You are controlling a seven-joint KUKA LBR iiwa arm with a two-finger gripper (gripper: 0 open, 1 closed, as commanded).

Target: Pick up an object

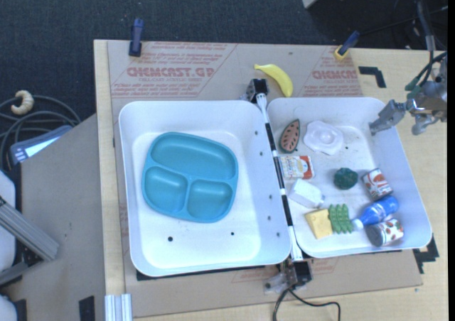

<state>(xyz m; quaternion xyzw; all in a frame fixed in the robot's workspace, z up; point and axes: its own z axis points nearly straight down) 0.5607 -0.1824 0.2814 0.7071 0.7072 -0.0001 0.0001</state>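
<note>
While the gripper (403,115) hangs at the far right corner of the right bin (416,170), it carries nothing; whether its fingers are apart or together can't be told at this size. Closest below it sits a clear plastic lid (325,136), then a dark green ball (346,178) and a small red-labelled can (377,184). Further toward the near edge: a blue bottle (377,211), a patterned can (384,231), a green ridged toy (340,218), a yellow block (319,223). Along the divider: a brown leaf-shaped piece (289,135), a red-and-white packet (296,167), a white block (306,193). Left bin (135,170) holds a blue divided plate (190,176). A banana (276,77) lies outside on the cardboard. Step looks like approach, no target committed yet. Next move probably needs travel inward over the bin, then a straight descent on something standing clear of its neighbours; the green ball seems the least crowded pick.
</note>
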